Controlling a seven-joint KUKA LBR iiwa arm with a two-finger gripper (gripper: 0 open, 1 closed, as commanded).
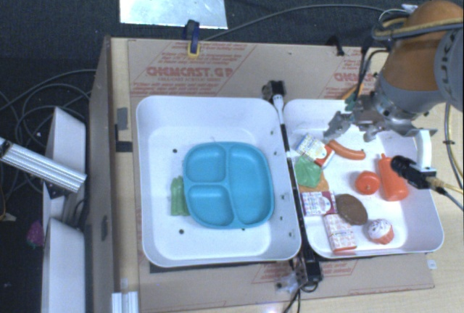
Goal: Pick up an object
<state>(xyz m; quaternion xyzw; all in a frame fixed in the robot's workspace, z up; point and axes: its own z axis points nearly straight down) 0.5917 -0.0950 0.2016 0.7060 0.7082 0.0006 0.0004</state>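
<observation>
Toward the right edge of the tabletop, inside the right bin, lay a scatter of small toy foods, and the gripper hung over that bin's far left part; whether the jaws were spread or closed could not be told from above. Nearest beneath it lay the orange sausage, slim and slightly curved, glossy, resting flat and aslant just beside a small printed packet. Judged by its look, the sausage was hollow plastic: light, stiff, smooth enough to slide or roll if pinched off-centre. The best hold would probably be across its narrow middle, jaws square to its length, since the ends taper. A green leafy piece sat near the bin's left wall, and an orange carrot stood near the right side beside a small orange round piece. A brown oval and a red-and-white box lay toward the near edge. The left bin carried a blue divided plate
</observation>
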